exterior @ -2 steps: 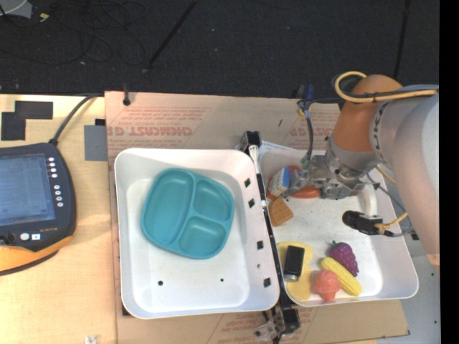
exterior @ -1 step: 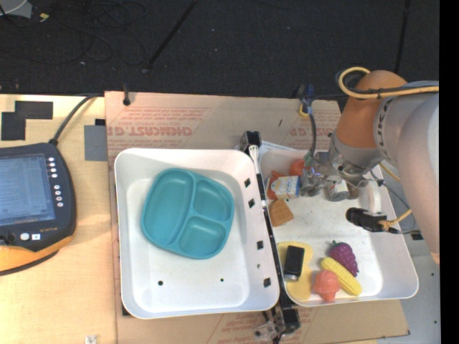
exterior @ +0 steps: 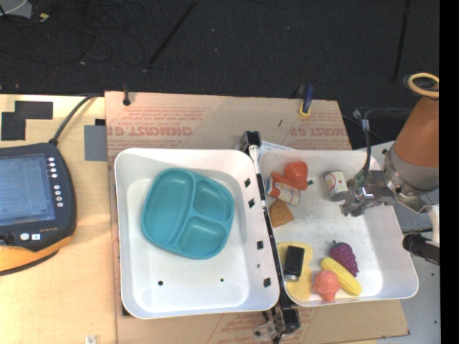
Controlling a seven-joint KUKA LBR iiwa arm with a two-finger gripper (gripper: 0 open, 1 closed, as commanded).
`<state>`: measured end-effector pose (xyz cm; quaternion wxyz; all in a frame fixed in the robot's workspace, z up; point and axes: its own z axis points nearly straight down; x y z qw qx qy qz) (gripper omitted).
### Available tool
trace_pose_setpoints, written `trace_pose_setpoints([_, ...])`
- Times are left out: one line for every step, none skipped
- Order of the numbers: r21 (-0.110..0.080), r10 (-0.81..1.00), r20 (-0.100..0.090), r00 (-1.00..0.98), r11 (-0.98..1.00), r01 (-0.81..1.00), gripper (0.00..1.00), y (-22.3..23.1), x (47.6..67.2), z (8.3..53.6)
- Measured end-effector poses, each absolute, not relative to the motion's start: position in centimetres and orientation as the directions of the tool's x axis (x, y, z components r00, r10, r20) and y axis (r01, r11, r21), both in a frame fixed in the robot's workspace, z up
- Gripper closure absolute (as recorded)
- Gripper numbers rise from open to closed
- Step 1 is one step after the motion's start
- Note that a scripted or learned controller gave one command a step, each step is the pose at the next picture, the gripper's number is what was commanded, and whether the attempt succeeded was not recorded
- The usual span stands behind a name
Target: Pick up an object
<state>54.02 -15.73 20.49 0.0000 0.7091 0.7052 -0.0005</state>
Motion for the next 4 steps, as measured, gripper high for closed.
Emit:
trace_pose_setpoints([-0.003, 1.0, 0.001, 0.003, -0.003, 1.0, 0.0, -15.6, 54.3, 19.9])
trace_pose_setpoints([-0.002, 1.0, 0.0, -0.001, 0.001, 1.0, 0.0, -14.6, 58.9, 8.1])
trace_pose_setpoints([-0.063, 1.0, 0.007, -0.009, 0.01, 0.998, 0.0, -13.2, 63.3, 8.2])
trace_pose_setpoints([-0.058, 1.0, 0.006, -0.005, 0.005, 0.998, 0.0, -13.1, 63.2, 8.2])
